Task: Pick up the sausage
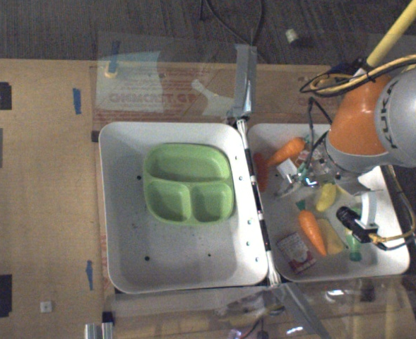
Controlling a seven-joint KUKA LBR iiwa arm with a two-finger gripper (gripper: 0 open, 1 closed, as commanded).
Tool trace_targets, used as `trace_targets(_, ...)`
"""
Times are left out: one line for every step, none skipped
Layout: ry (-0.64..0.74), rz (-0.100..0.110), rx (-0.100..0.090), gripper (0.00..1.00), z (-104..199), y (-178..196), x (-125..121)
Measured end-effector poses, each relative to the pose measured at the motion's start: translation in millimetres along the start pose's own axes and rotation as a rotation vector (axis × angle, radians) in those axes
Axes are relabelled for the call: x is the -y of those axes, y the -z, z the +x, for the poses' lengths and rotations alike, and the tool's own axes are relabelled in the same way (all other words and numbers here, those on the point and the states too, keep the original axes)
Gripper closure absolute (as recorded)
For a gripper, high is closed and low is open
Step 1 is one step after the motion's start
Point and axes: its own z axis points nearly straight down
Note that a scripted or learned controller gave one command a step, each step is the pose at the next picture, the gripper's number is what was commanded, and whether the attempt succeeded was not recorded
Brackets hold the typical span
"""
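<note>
One sausage (260, 170) just beside jaws

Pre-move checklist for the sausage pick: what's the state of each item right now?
1. Sausage located: ok. A reddish-brown piece, likely the sausage, lies along the left wall of the right bin.
2. Sausage in gripper: not ok. The gripper is to its right, apart from it.
3. Room around the sausage: not ok. The bin wall is on one side and the upper carrot is close to its top end.
4. Gripper open or shut: cannot tell.
5. Other items off the path: ok. The lower carrot and yellow piece lie away from the sausage.
</note>
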Motion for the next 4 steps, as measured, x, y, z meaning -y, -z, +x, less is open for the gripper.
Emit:
trace_targets(-0.119, -0.002, 0.0, 0.0, 14, 1, 57)
trace_targets(-0.244, 0.002, 0.001, 0.0, -43, -1, -12)
trace_targets(-0.15, 0.0, 0.0, 0.0, -10, 0, 23)
trace_targets(-0.145, 0.005, -0.001, 0.0, -4, 120, 28)
